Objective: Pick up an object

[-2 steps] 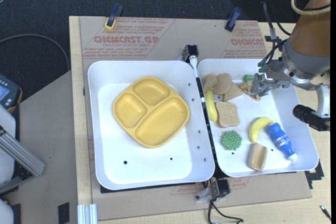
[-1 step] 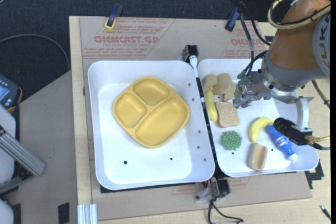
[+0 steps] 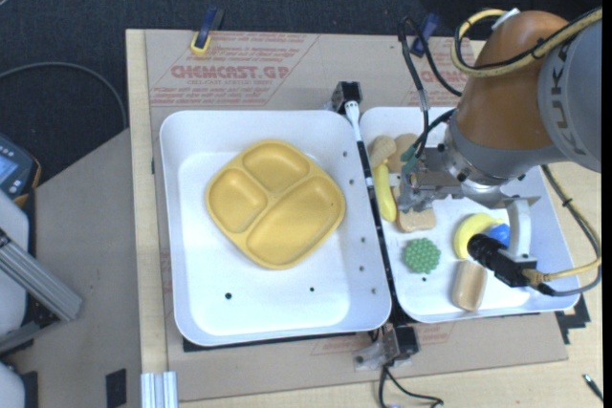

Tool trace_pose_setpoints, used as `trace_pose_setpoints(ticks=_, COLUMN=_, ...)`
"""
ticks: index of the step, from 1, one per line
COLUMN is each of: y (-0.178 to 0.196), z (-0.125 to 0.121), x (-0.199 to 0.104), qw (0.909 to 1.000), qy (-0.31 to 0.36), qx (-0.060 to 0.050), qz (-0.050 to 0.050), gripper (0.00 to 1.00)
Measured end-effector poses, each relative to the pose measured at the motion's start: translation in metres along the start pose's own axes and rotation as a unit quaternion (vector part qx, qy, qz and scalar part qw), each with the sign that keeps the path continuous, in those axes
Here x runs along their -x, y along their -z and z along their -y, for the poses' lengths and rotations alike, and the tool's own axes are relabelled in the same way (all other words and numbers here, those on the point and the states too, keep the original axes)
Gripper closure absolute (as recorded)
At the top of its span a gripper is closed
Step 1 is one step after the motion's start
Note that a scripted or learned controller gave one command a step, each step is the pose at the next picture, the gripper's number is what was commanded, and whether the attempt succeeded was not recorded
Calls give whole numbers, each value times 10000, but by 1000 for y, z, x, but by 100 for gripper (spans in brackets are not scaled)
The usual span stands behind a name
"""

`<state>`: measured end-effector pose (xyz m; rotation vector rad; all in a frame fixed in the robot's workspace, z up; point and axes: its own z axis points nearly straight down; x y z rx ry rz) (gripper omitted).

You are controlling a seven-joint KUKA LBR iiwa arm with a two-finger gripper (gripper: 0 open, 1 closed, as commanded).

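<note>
Several small objects crowd the right bin (image 3: 550, 234), where the gripper (image 3: 413, 191), its opening impossible to judge, hangs just right of the banana (image 3: 384, 193), whose long axis runs top-to-bottom along the bin's left wall.

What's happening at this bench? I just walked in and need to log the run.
A grey KUKA arm reaches in from the right over the right bin, its gripper low among small play-food items: a banana, a bread-like piece, a green bumpy ball, a tan cylinder and a yellow and blue toy. Whether it has hold of anything cannot be seen. The left bin holds a yellow divided plate.
</note>
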<state>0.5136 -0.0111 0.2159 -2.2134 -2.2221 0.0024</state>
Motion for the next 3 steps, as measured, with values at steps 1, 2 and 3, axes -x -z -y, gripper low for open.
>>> trace_pose_setpoints(ticks=1, y=-6, z=11, x=-50, qw=10000, qy=-10, qx=4, qz=6, gripper=100)
trace_pose_setpoints(ticks=2, y=12, z=13, x=-94, qw=10000, qy=-7, qx=33, qz=9, gripper=100)
trace_pose_setpoints(ticks=3, y=-1, z=20, x=-96, qw=10000, qy=-24, qx=5, qz=10, gripper=100)
